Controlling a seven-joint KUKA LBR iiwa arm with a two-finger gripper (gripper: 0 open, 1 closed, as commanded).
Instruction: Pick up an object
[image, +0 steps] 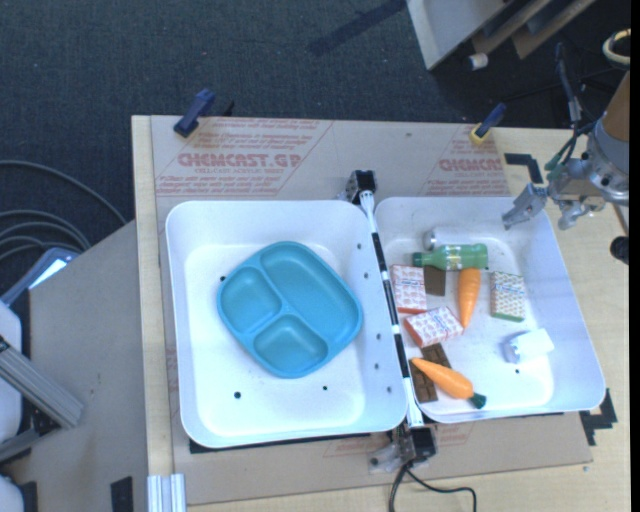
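The right bin (570, 300) holds several small items. A green bottle (455, 257) lies on its side near the back. One orange carrot (468, 295) lies just in front of it, and a second carrot (445, 380) rests by the front left corner. Red-and-white snack packets (433, 326) and a checkered packet (507, 296) lie between them, with a white piece (527, 345) at the right. My gripper (548, 212) hovers over the bin's back right corner, open, with nothing between its fingers. It is well apart from every item.
A blue divided plate (290, 308) fills the middle of the left bin (200, 400). Black clamps (361, 185) join the bins at the back and front. Blue clips (193, 112) hold the cardboard underlay. Cables lie at the far left.
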